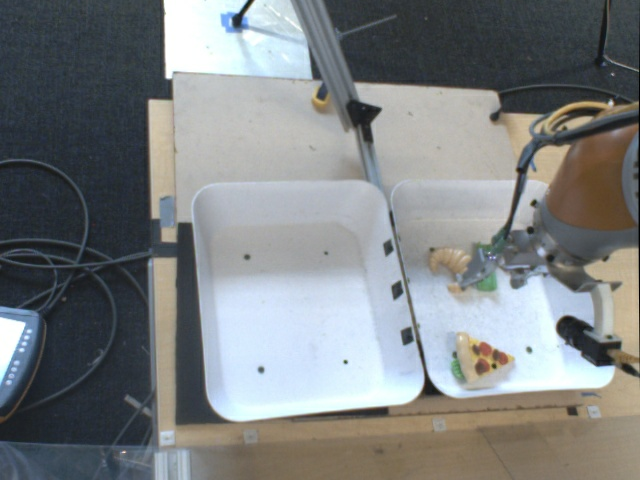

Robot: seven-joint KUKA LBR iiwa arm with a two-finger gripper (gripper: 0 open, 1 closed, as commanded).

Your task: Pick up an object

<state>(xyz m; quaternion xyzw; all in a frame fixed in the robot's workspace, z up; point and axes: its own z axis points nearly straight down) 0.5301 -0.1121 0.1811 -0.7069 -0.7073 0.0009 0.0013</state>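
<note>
In the right bin point(445, 190), my gripper point(484, 268) hangs low over the middle of the floor, reaching in from the right below the orange band point(598, 183). A tan croissant-shaped toy point(449, 260) lies just to its left, close to the gripper's tip. A small green object point(488, 280) sits directly under or against the gripper, partly hidden by it. A toy pizza slice point(484, 359) with red spots lies near the bin's front edge, well apart from the gripper.
The left bin point(290, 192) stands beside the right one, sharing a raised wall point(398, 288) with black clips. A slanted grey pole point(335, 58) crosses the back of the bench. Cables and a tablet point(14, 353) lie on the floor at left.
</note>
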